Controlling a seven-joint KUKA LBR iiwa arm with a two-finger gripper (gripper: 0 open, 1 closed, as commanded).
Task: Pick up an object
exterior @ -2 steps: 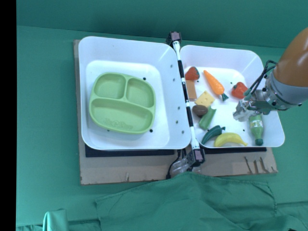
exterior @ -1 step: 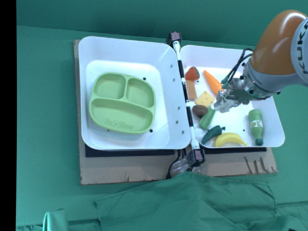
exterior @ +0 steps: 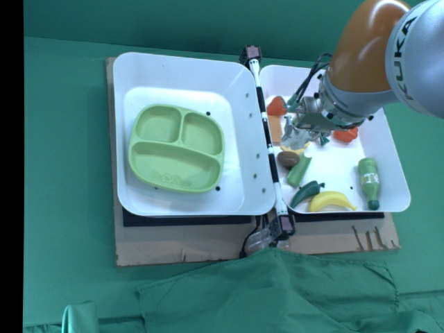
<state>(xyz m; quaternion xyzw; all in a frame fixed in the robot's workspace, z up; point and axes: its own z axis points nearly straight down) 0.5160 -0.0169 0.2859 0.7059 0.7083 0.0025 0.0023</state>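
The hand (exterior: 300, 132) sits low in the right bin (exterior: 388, 144), right of centre frame — whether it is open or closed, I cannot tell, since the wrist hides it. Just below lie a brown kiwi-like piece (exterior: 287, 159) and a green cucumber-like stick (exterior: 300, 170): probably light, hard plastic toys, smooth and apt to slip, best pinched across their narrow width. A yellowish piece under the hand is mostly covered. Lower right lie a banana (exterior: 331, 201) and a green bottle (exterior: 369, 180).
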